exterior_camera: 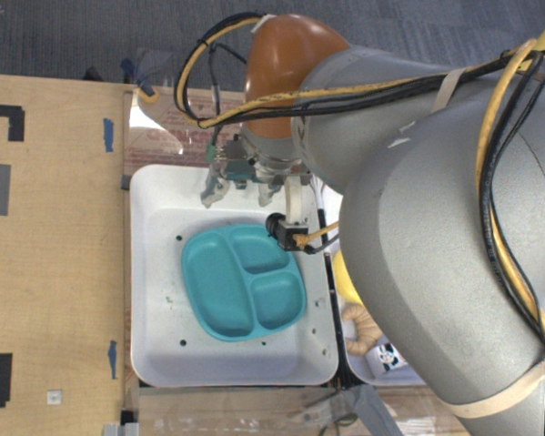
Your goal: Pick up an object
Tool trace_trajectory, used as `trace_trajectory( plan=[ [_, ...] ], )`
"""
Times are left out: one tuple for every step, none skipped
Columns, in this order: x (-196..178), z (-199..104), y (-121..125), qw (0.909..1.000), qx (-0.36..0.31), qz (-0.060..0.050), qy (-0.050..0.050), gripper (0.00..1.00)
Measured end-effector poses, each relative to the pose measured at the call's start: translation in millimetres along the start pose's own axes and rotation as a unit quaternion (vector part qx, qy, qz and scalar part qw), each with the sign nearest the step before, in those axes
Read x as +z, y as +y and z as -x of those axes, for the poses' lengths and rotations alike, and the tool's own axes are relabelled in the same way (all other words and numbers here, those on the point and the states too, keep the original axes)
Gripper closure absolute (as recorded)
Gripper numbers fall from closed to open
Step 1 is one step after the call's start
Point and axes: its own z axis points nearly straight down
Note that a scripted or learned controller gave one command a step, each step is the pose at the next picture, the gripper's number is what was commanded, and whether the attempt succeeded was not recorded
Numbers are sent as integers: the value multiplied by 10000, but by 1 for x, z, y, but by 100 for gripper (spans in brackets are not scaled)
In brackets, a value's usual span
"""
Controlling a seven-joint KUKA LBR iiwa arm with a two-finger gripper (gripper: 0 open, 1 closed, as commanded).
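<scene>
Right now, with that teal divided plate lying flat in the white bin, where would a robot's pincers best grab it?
Probably the teal divided plate's raised outer rim, from above, one finger inside a compartment and one outside. It lies flat, so its broad body offers nothing to pinch. The rim nearest the gripper looks the handiest.

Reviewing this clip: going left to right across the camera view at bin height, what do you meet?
Tan board with black marks → left white bin's wall → teal divided plate → small tan object in the right bin → grey arm. The gripper hangs above the plate's far edge.
</scene>
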Motion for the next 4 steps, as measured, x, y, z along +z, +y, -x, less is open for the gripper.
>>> trace_trajectory(
  plan=[
    [-76,-15,-109,9953,968,5,7,0],
    [-94,-14,-104,9965,831,6,-3,0],
    [40,-53,-39,9773,2117,-25,-24,0],
    [20,-52,-31,9470,3212,2,-4,0]
  ],
)
